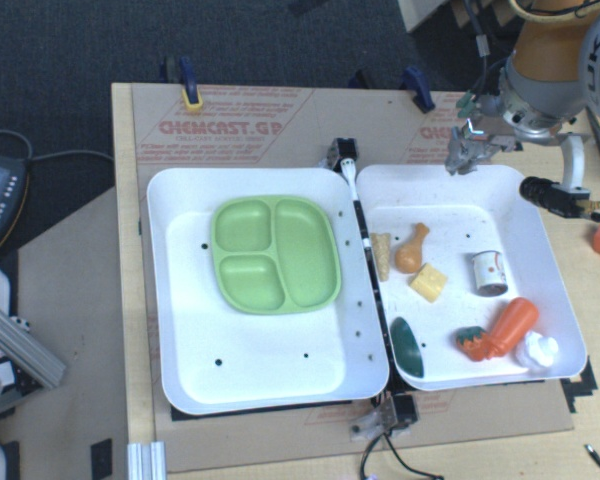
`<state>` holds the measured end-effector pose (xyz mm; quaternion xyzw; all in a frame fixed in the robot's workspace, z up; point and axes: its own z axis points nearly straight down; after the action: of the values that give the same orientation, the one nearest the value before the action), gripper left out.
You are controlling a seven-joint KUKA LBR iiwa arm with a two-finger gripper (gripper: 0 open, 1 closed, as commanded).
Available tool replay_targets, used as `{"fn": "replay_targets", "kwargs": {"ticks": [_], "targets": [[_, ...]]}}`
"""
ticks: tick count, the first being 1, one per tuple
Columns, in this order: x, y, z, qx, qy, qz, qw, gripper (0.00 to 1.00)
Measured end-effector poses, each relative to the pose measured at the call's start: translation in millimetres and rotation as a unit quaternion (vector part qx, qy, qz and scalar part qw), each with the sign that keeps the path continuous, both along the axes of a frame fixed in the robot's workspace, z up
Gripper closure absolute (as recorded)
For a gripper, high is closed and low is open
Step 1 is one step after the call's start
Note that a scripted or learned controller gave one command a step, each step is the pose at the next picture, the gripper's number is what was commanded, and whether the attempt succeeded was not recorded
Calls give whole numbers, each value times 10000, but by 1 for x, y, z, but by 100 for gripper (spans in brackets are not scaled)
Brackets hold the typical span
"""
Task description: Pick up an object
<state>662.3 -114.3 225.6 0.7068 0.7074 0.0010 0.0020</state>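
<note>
Objects — a carrot, can and cheese wedge — lie in the right bin, well nearer than the gripper, which hangs over its far rim gripping nothing visible.

A flat brown board bench with red letters on it holds two shallow white plastic bins side by side, touching. The left bin and the right bin sit flat. Two blue clamps grip its far edge.
</note>
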Motion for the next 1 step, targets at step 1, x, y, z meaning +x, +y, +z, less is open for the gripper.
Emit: {"fn": "replay_targets", "kwargs": {"ticks": [1], "targets": [[-19,51,-8,12,41,12,10000,100]]}}
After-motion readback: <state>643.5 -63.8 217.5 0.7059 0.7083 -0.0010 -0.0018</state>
